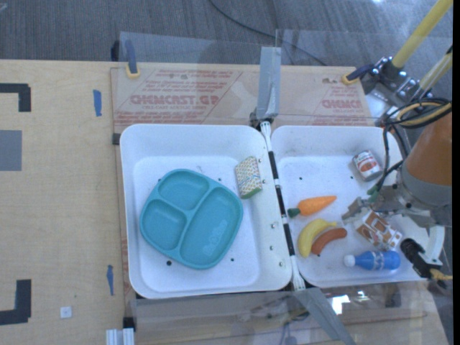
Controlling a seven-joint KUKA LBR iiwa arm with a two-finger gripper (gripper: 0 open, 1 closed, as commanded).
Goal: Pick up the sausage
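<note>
The grey arm with its orange band (431, 153) reaches in over the right white bin's (316, 149) right edge, wrist bent down toward the bin floor. Its gripper (370, 210) hangs low above a small red-and-white printed carton (377, 230); whether it is open or closed I cannot tell. The curved brown plastic sausage (328, 239) lies free near the bin's front edge, touching a yellow toy banana (312, 234), well apart from the gripper.

Arm (431, 157) cut off at right edge; tool (370, 210) fingers indistinct.
</note>
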